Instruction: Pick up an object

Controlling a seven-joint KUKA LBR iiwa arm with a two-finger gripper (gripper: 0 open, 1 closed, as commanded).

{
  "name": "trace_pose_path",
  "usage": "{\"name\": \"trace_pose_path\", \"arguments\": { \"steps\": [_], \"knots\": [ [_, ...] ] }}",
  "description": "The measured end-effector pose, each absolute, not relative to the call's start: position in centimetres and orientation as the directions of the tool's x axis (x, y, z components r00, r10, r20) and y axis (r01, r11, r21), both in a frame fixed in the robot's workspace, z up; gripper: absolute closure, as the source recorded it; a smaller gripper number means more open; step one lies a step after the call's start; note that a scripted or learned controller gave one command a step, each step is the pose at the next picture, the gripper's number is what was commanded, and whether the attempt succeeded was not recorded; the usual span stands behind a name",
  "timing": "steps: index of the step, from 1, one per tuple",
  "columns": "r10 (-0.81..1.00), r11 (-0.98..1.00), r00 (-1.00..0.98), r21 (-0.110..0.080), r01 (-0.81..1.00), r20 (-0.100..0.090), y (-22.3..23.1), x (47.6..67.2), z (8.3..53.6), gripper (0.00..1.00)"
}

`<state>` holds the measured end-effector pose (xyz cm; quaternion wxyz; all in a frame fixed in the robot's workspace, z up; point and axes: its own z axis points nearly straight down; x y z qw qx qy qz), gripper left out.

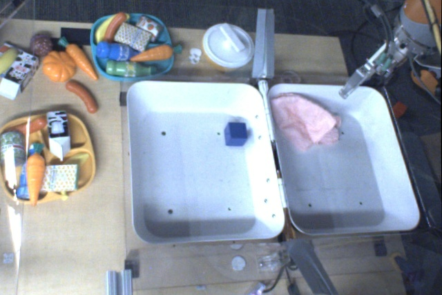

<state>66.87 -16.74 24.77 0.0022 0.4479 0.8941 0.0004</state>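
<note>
The claw (349, 88) hangs at the far right corner of the right bin (397, 148), just over its rim, with the arm (414, 17) rising behind it to the right. Its tip is a thin blurred sliver, so I cannot tell whether it is apart or together; nothing shows in it.

Nearest to the claw is the pink cloth (306, 121), lying crumpled in the same bin, just below and left of the tip, against the wall shared with the left bin (200, 217). Farther left, past that wall, the blue cube (236, 133) sits alone on the floor of the left bin, well apart from the claw. Farther still, outside the bins, stand a white lid (228, 43), a blue bowl (110, 69) and a yellow tray (86, 148), both with toy food.

The pick is not yet begun, by my reading. The cloth looks the closer choice, but it is soft and flat: a pinch at a thin edge could close on nothing, or lift a fold that slides out. Its place by the wall adds risk, since a descent too far left could strike the rim. The cube is rigid yet small, so a slightly off-centre close could nudge it away.
</note>
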Motion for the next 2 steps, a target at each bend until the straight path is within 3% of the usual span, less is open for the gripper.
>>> {"name": "trace_pose_path", "arguments": {
  "steps": [1, 2],
  "knots": [
    [0.782, 0.623, -0.623, 0.0, 0.782, 0.001, -17.6, 66.9, 13.4, 0.0],
    [0.698, 0.716, -0.716, 0.011, 0.698, -0.017, -16.0, 65.0, 9.4, 0.0]
  ]
}}
